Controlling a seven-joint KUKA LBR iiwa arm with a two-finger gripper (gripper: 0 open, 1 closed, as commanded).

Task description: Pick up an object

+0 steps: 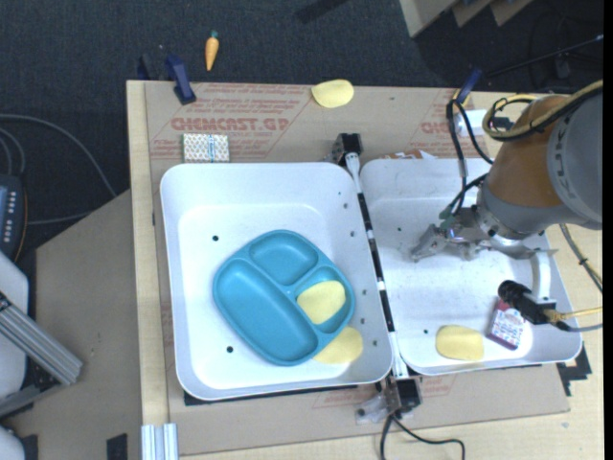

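- the grey arm [536,171] with its orange band reaches in over the right edge of the counter [249,113] and bends down into the right bin [421,300].
- the claw [433,245] sits low over the middle of the right bin's floor, pointing toward the wall shared with the left bin [192,214]. whether it is apart or together i cannot tell, and nothing can be seen held in it.
- a yellow lump [460,342] lies in the right bin near its front edge, well apart from the claw.
- a patterned packet [506,326], pink and white, lies just beside the yellow lump, toward the bin's front right corner.
- in the left bin a blue plate [263,300] with divided compartments lies slantwise toward the front half of the bin.
- a yellow piece [323,301] rests in the plate's compartment nearest the right bin.
- a second yellow bit [340,346] lies on the left bin's floor, touching the plate's front right rim.
- on the bare counter behind the bins, a yellow blob [332,93] lies near the back edge, and a small speckled sachet [206,147] lies just behind the left bin's back left corner.
- a blue clip [179,80] sits at the counter's back left corner.
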